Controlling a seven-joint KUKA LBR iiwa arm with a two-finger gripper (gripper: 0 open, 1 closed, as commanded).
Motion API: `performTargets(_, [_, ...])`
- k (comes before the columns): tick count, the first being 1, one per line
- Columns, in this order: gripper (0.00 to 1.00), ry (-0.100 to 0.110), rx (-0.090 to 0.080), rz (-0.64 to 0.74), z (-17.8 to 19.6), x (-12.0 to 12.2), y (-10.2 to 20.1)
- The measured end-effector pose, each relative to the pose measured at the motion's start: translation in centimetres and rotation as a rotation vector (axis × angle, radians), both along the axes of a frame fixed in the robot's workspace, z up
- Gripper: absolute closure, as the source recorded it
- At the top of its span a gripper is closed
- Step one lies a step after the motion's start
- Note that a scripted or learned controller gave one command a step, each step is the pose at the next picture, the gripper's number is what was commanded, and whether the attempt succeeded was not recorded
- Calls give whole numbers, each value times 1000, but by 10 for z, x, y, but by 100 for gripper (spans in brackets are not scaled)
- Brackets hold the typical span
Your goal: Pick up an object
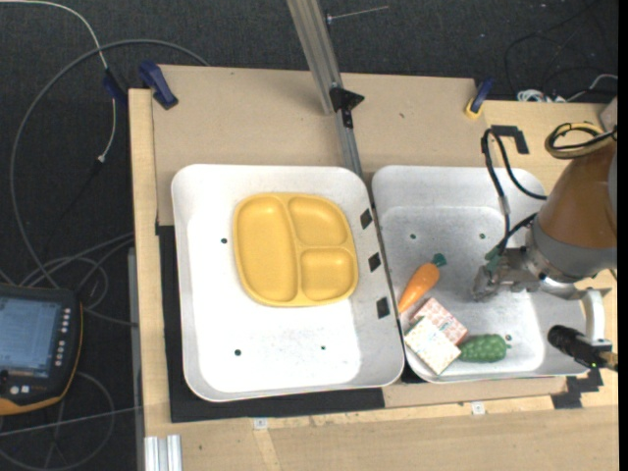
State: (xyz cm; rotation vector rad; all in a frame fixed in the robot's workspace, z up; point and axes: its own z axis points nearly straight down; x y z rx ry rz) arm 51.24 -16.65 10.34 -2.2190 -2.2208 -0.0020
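The right bin (446,199) holds an orange carrot (420,285) with a green top, a patterned pink and white box (433,334) near the front wall, and a green knobbly vegetable (484,348) beside the box. My gripper (488,279) is low over the bin floor at the right, about a hand's width right of the carrot and above the green vegetable. It touches none of them. The grey arm with its orange band (585,204) comes in from the right.
The left bin (196,292) carries a yellow divided plate (294,247). A metal post (316,37) rises at the back between the bins. Black cables (500,180) hang over the right bin's back corner.
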Motion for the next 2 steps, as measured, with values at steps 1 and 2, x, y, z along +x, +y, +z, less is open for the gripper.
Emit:
performTargets(1, [100, -8, -5, 1, 64, 2, 0])
performTargets(2, [100, -9, -5, 1, 128, 4, 1])
